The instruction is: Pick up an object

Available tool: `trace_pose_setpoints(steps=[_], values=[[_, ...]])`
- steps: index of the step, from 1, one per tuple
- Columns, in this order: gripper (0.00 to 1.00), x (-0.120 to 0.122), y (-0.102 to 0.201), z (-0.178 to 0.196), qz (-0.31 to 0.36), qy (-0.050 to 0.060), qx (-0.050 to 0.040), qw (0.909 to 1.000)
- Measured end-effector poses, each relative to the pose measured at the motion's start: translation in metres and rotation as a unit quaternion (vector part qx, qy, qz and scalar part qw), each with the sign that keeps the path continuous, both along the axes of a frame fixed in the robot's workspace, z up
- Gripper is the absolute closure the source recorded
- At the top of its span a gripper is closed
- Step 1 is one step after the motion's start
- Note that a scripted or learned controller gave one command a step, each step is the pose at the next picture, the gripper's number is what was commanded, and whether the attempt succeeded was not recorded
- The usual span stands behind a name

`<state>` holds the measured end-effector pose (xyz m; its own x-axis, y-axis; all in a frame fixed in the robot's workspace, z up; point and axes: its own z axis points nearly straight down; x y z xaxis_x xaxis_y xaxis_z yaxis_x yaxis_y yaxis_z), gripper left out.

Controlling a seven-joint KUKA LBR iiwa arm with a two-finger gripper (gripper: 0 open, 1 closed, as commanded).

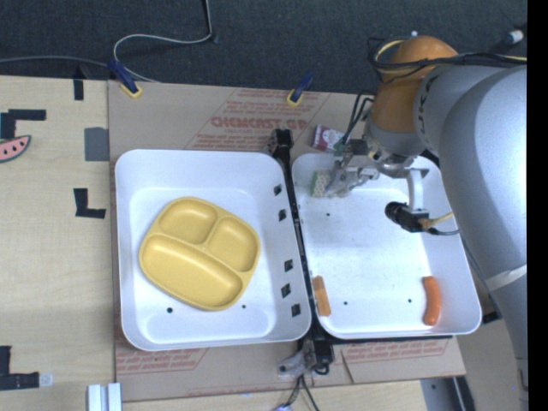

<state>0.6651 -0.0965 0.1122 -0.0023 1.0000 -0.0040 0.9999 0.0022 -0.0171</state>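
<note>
Camera view, looking down at a slant on the tabletop [60,255]: the claw [341,178] sits low in the far left corner of the right bin [377,264], right beside a small pale, greenish object [321,184] that lies near the bin's far wall. Whether the claw is parted or closed cannot be told, because the metal parts there blur together, and the small object itself is too indistinct to name. Two other pieces lie in the same bin: an orange carrot-like stick [321,295] hard against the near left wall, and an orange-red sausage-shaped piece [431,301] close to the near right corner. Between them the white floor of the bin is open, speckled with a few dark dots.

The left bin [137,315] holds a yellow divided plate [199,252], set near its middle and turned at an angle, with bare white floor all round it. The two bins meet along a dark seam fitted with black clips.

The grey arm [488,161] enters from the right and covers the right bin's far right corner and part of its right wall; its orange band [409,84] shows above the wrist. A small dark-red packet [325,136] lies on the cardboard sheet [214,118] just beyond the right bin, partly hidden by the wrist. The cardboard's printed lettering is only partly legible. A pink shape [12,147] at the far left is cut off by the frame edge.
</note>
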Motion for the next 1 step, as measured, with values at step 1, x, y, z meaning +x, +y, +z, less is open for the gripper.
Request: trace_pose_setpoints(steps=[1], values=[[1.0,-0.0001,0.0006,0.0092,0.0,0.0,0.0005,1.0]])
